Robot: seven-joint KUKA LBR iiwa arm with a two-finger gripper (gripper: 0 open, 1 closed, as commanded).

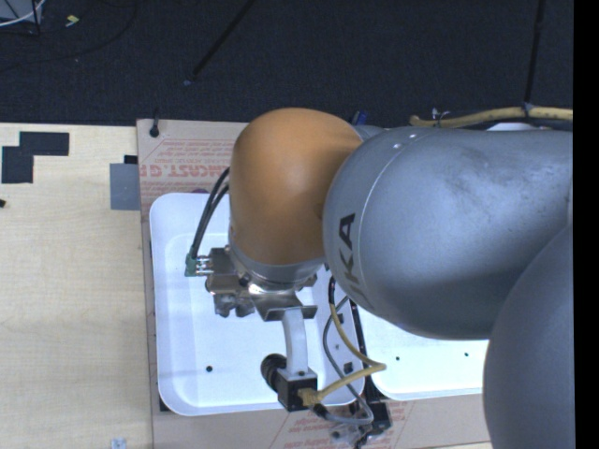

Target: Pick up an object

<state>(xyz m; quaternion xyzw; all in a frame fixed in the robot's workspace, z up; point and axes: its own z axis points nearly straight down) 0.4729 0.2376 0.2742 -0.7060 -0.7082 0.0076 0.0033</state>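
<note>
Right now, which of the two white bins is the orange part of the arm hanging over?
The left-hand bin: the orange band sits over it, while the other bin peeks out beneath the grey arm.

— What lies beyond the gripper (231, 299), toward the top of the view?
— A dark floor (309, 54), dimly lit, with thin cables (223, 28) trailing across it.
— And out past the gripper toward the view's left edge?
— A pale wooden benchtop (65, 288), evenly lit, carrying black angular patches (33, 152) and a grey rectangle (124, 185). Nearer the gripper, a brown cardboard sheet (182, 157) with red print lies flat on the bench.
</note>
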